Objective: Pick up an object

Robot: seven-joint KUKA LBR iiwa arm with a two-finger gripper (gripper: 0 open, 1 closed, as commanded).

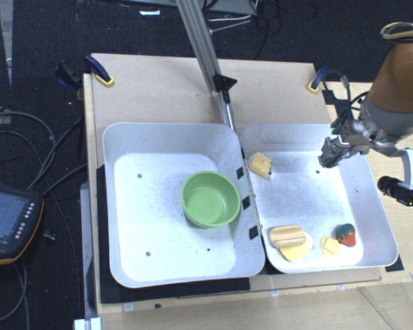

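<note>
My gripper (328,157) hangs over the upper right part of the right bin (316,198), dark and small at the end of the grey and orange arm. Nothing shows between its fingers. In that bin lie a pale yellow cheese-like block (261,165) near the left wall, a tan hot-dog bun on a yellow piece (289,240) at the front, a small yellow chunk (330,245) and a red strawberry with green top (346,234) at the front right. A green bowl (210,198) stands upright in the left bin (144,218).
A slanted metal pole (203,43) runs from the top down to the seam between the bins. Blue and yellow clamps (96,69) grip the bench's back corners. A handheld pendant (7,222) lies off the bench at left.
</note>
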